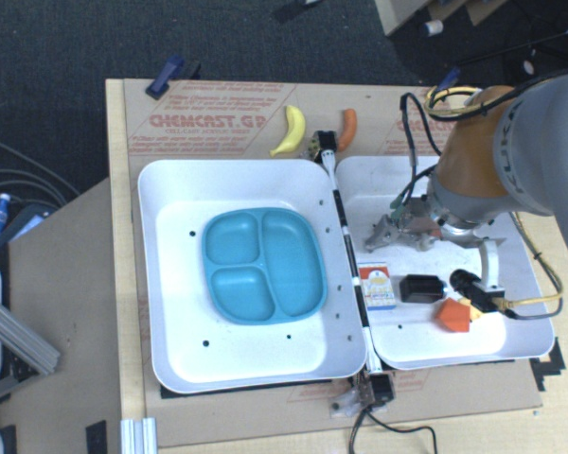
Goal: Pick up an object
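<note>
Two white bins sit side by side on my bench; my gripper (390, 233) hangs low in the right bin (398, 348), and I cannot tell its state. Nothing looks lifted yet: the small box (377, 287), black block (421, 288) and orange piece (453, 316) lie on the floor nearby, so the pick remains.

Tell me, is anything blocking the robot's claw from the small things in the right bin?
Nothing visible does. The gripper hangs above the small red-and-white box, black block and orange block, with bare bin floor between.
</note>
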Tool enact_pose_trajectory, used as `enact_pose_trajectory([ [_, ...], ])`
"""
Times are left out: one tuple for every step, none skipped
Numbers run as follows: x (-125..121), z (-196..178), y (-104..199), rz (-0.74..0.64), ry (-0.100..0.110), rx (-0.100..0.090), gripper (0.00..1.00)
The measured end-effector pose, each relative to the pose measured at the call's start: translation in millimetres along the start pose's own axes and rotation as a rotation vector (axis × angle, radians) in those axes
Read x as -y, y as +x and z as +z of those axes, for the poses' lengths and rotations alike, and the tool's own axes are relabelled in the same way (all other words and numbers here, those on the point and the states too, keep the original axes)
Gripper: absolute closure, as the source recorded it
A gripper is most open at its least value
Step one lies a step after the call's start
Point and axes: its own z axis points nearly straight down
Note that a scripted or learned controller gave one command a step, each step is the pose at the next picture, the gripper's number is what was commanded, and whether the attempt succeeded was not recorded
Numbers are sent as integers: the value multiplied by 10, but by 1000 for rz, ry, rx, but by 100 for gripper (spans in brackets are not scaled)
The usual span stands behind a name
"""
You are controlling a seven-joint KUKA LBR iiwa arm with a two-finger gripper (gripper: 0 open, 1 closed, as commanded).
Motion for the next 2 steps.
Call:
enact_pose_trajectory([
  [-603, -4, -52, -2, -4, 1, 0],
  [-838, -4, 38, -1, -5, 2, 0],
])
